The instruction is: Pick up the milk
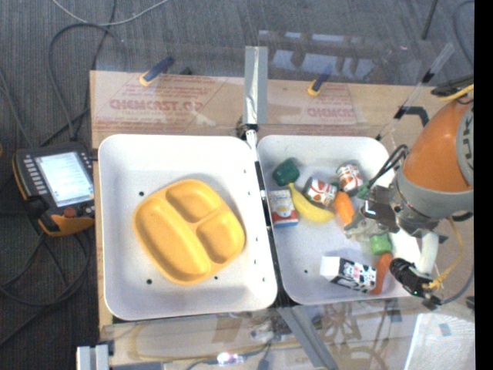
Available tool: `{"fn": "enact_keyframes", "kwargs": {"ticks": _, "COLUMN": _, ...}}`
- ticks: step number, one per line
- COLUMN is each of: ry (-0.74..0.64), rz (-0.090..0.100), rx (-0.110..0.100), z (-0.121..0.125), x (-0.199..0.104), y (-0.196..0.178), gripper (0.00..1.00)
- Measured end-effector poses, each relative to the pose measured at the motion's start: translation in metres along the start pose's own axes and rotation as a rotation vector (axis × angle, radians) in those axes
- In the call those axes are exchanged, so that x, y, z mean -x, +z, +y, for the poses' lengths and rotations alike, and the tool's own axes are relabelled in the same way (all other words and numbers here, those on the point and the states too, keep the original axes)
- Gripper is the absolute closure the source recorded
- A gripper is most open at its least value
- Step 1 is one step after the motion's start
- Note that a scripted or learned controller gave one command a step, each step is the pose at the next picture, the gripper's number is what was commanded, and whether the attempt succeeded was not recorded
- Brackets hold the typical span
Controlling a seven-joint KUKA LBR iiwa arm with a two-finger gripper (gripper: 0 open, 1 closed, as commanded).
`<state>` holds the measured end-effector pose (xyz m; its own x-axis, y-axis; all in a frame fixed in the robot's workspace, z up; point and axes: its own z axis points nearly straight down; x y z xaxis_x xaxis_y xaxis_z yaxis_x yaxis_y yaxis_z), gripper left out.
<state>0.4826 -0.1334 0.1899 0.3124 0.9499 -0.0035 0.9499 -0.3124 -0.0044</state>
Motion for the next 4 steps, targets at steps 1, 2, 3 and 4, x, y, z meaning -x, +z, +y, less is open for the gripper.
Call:
{"fn": "enact_keyframes", "kwargs": {"ticks": 1, "ry": 0.000, "rz": 0.000, "rx": 0.000, "z": 0.000, "x": 0.000, "y": 0.000, "gripper": 0.00}}
{"fn": "enact_keyframes", "kwargs": {"ticks": 2, "ry": -0.125, "rz": 0.002, "rx": -0.001, "z": 0.010, "x": 0.031, "y": 0.070, "gripper": 0.00}}
{"fn": "enact_keyframes", "kwargs": {"ticks": 3, "ry": -0.255, "rz": 0.010, "rx": -0.004, "z": 0.041, "x": 0.034, "y": 0.073, "gripper": 0.00}}
{"fn": "enact_keyframes", "kwargs": {"ticks": 4, "ry": -0.246, "rz": 0.020, "rx": 0.024, "z": 0.025, "x": 0.033, "y": 0.094, "gripper": 0.00}}
